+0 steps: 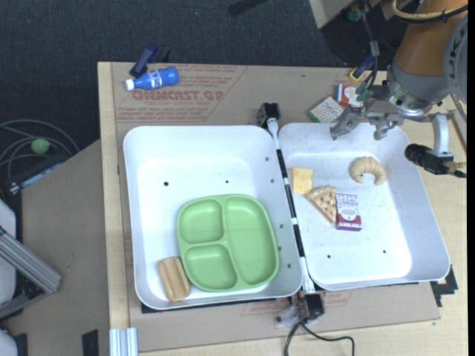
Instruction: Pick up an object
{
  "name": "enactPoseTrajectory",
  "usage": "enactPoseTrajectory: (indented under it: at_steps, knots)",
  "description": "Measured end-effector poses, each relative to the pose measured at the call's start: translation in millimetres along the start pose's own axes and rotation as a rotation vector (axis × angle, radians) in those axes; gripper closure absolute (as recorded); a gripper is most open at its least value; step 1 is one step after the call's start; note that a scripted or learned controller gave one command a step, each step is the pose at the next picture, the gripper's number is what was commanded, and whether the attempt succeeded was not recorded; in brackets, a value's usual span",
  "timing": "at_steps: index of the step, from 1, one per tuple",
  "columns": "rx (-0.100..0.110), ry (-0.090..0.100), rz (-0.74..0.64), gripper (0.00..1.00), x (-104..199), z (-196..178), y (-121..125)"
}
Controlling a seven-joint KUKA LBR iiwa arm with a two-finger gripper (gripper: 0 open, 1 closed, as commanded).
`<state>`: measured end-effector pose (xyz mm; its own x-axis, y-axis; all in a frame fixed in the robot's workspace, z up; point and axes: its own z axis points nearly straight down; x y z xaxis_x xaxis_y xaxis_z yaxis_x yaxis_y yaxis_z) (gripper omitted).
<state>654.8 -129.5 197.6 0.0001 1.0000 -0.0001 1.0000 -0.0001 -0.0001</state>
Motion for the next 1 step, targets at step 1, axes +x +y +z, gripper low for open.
enactPoseTrajectory:
  at_steps: [1]
  knots:
    - [0.001,0.0,0.001,0.0,-38.1,113.3,-59.1]
